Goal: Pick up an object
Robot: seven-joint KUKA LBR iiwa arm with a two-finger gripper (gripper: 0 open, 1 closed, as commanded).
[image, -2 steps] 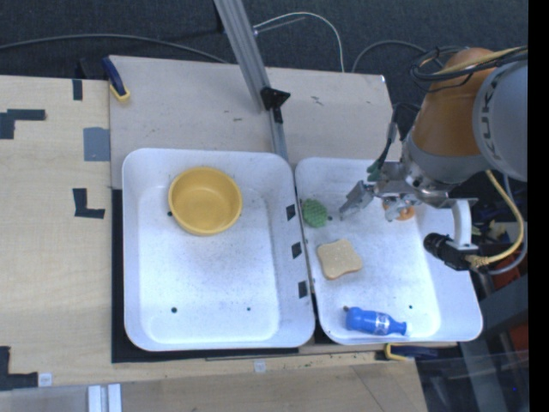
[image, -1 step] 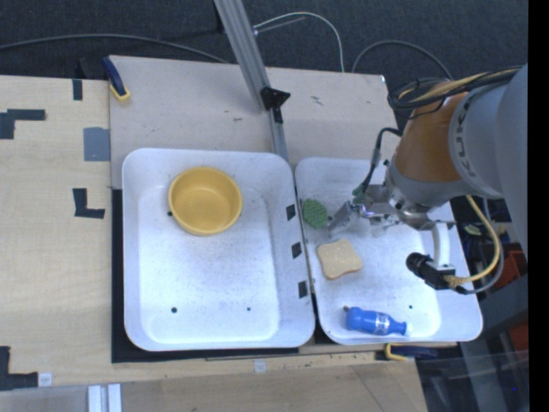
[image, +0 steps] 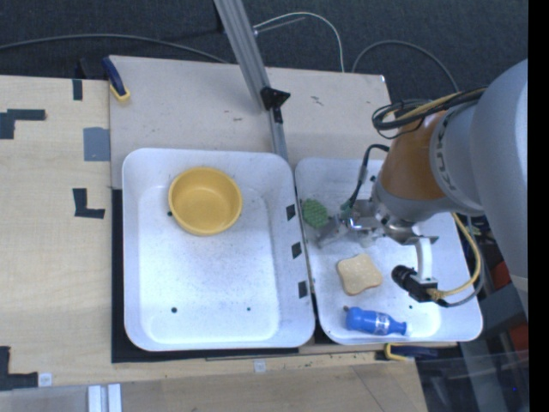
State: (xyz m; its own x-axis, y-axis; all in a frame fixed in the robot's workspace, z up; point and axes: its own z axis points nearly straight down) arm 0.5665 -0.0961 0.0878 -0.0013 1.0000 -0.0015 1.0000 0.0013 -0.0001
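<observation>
Two white bins sit side by side on my worktop; the right bin holds a green object by its left wall, a bread slice mid-bin and a blue bottle near its front edge. My gripper hangs just beside the green object, and I cannot tell how its jaws stand. Closing so near that wall could nudge it away.

My worktop was pale wood, marked with dark tape patches along its left side. A lighter board lay across its far part, and a blue and yellow clamp sat at that board's corner. Beyond it the floor was dark carpet, crossed by thin cables. A grey metal pole slanted up from the board.
</observation>
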